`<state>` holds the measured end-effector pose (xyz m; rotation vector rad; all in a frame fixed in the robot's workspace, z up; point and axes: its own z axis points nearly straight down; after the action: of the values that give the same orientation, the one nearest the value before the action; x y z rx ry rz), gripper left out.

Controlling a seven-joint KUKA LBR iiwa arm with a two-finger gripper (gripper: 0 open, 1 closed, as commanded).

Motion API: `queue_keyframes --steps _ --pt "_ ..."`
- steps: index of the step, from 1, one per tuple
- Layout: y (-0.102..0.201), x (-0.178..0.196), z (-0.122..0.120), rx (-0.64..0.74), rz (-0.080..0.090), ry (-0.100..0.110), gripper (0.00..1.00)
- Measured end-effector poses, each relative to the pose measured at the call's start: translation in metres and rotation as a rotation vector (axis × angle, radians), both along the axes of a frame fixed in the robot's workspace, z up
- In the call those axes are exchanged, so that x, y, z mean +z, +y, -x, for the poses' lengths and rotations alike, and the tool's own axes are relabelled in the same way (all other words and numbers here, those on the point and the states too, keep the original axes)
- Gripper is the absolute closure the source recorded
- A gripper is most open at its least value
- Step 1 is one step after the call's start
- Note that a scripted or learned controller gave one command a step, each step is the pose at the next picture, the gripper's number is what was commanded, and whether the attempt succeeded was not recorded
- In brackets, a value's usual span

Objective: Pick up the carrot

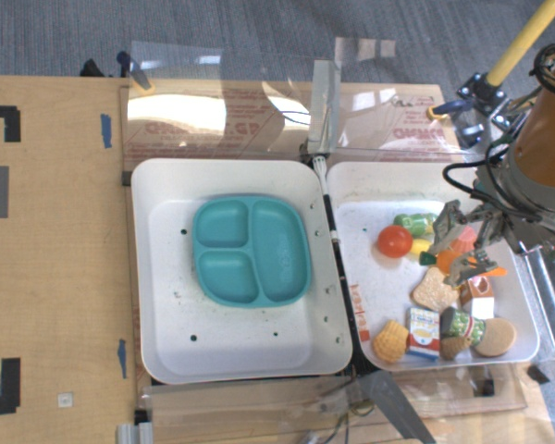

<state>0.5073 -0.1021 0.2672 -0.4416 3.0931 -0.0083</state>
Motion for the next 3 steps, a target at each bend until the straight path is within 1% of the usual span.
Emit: queue_keyframes --steps 1,2,3 --pt "0.065 -0.025 0.002 0.007 -0.006 0.015 1.0" --pt "0.084 0.028 -0.023 0.236 -0.001 0.007 1.0" --pt "0.021 0.119 -0.029 0.442 0.005 0.005 1.0"
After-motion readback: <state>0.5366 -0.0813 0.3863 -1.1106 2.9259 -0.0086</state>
